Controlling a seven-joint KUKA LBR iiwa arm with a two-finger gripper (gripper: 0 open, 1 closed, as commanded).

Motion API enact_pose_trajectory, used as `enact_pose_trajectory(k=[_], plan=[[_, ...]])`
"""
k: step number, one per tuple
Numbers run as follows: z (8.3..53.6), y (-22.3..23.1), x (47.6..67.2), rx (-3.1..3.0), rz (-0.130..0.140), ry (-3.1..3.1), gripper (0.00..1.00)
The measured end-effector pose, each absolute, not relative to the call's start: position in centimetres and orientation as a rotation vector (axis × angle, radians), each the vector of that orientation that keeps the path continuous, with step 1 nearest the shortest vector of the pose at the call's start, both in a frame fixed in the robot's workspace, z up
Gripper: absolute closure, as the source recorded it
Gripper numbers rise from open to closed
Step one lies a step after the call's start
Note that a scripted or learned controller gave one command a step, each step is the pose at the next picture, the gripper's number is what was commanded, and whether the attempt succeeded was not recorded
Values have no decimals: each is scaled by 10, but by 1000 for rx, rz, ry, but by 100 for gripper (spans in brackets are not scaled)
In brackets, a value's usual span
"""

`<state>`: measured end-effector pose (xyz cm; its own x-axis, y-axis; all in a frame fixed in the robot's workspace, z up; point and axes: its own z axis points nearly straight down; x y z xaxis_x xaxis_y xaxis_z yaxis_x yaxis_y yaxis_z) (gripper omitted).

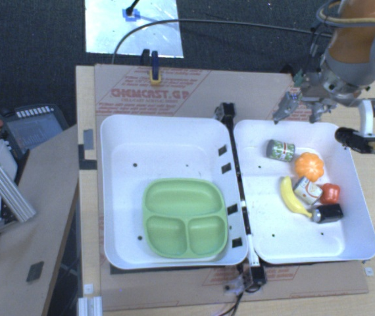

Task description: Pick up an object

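While the arm (pixel 358 31) reaches in from the right, we find its gripper (pixel 301 110) poised above the far rim of the right bin (pixel 355 242), near that bin's back edge. We see its two fingers (pixel 286 107) spread apart, pointing down, with nothing between them.

We count the objects clustered in the right bin, all lying on its floor toward the right side. A small green-labelled can (pixel 280 150) lies on its side nearest the gripper, just below it. An orange (pixel 309 166) sits just beside the can, to its right. Below the orange, a yellow banana (pixel 292 197) curves along the left of the cluster, touching a small white-labelled container (pixel 307 190). A red round item (pixel 331 192) rests to the right of that container, and a dark cylinder (pixel 327 212) lies at the near end of the group, by the banana's tip.

In the left bin (pixel 118 143) we see a green divided tray (pixel 185 217) with three compartments, sitting toward the near side. Both bins rest on a cardboard sheet (pixel 174 87) laid over the desk (pixel 49 196).
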<state>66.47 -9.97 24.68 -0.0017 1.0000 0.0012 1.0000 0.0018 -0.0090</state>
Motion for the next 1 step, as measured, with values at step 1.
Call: enact_pose_trajectory(k=[1], plan=[[253,-100,667,-2219,-2,-2226,0]])
